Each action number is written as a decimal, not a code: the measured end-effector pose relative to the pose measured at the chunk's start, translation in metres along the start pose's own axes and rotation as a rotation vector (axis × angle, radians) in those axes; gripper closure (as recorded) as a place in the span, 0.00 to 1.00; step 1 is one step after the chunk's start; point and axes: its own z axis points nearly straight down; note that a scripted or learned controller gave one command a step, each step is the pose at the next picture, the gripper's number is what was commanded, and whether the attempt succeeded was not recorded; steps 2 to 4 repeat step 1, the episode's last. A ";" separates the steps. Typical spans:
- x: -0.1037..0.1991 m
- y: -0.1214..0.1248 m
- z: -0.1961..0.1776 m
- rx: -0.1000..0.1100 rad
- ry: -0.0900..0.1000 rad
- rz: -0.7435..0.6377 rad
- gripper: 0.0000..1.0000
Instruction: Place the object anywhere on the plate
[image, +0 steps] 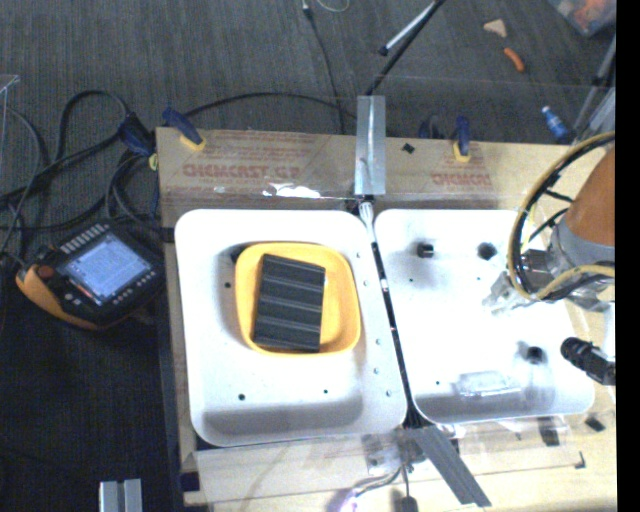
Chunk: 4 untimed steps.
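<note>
Gripper (505, 295) sits at the right side of the right bin (450, 310), low over the white floor, arm (600, 215) coming in from the right edge with its orange band showing. Open or clenched: cannot tell, the tip is a pale blur against the white bin. Nothing visibly held. Nothing visibly touched, though contact with the bin floor can't be ruled out.

Task object: dark ribbed rectangular block (290, 301), lying flat on the yellow plate (345, 320), roughly centred, long side running front to back, tilted slightly. Plate sits in the left bin (280, 400), toward the back half. Block and plate are well apart from the gripper, in the other bin.

Right bin: three small dark spots on the floor, two near the back (425, 249) (487, 251), one near the front right (533, 352); what they are is too small to tell. Clear see-through piece (485, 382) lies by the front wall.

Off the bench, left: teach pendant (100, 275) with a lit screen on the dark floor, black cables (85, 130) looping behind it.
</note>
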 end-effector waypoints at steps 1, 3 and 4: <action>0.000 0.000 0.000 0.000 0.000 0.000 0.00; 0.000 0.000 0.000 0.000 0.000 0.000 0.00; 0.000 0.000 0.000 0.000 0.000 0.000 0.00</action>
